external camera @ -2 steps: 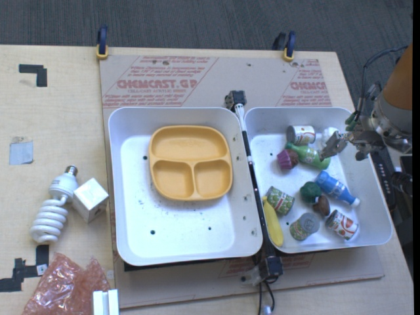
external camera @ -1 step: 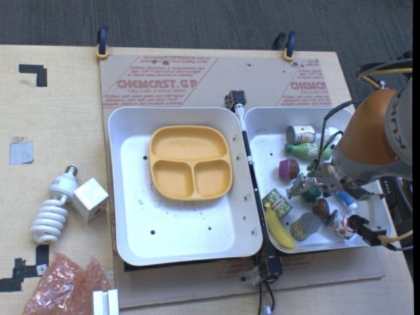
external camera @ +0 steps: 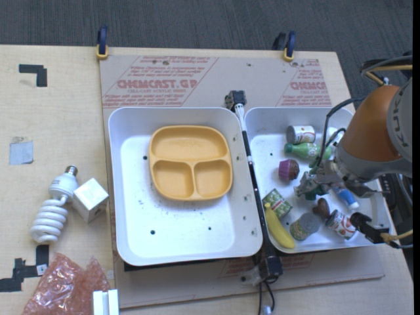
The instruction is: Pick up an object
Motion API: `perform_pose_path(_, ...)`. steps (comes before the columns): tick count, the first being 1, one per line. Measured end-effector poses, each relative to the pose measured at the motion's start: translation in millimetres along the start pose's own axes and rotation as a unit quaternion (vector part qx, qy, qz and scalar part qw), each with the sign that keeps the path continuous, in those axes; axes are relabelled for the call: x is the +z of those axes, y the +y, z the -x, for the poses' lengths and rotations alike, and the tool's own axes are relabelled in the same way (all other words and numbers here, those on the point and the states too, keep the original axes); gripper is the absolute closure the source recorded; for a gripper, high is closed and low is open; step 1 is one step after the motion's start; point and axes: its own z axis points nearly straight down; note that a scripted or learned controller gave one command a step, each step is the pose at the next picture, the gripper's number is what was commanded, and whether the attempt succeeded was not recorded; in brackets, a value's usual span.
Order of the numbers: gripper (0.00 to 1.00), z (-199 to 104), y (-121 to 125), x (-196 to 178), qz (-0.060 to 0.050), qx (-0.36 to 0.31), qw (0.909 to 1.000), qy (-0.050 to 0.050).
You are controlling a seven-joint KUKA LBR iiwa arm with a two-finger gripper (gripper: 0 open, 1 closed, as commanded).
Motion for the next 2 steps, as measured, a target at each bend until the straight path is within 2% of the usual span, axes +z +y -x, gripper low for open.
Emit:
perform_pose_path(1, 1.00, -14, 132, -79, 0.000, -0.003, 1.0000, -0.001)
perform_pose_path(2, 1.00, -47, 90, -148, 0.000, -0.003, 1.0000, 0.000)
